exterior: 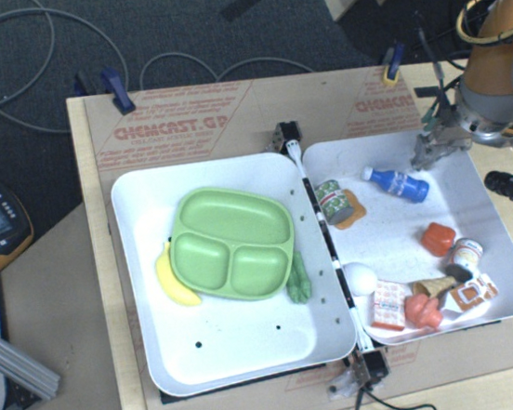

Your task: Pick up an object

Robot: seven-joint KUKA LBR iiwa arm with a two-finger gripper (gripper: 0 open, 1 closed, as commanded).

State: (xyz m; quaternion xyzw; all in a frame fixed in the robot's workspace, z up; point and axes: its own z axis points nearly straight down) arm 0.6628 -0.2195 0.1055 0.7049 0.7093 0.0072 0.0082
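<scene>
While nothing is lifted yet, the pick is only at its approach.
End effector (429, 147): at the right bin's (492, 215) far edge, just beside the blue bottle (397, 184); whether apart or together, I cannot tell.
Done: arm reaching in.
Left: grasp and lift, probably the bottle.

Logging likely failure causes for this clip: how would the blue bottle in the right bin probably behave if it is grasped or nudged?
The blue bottle lies on its side, so it would likely roll if nudged. It looks like smooth plastic, so it may slip in a pinch. It probably is light, a toy-sized item. The gripper hangs just beside it.
</scene>
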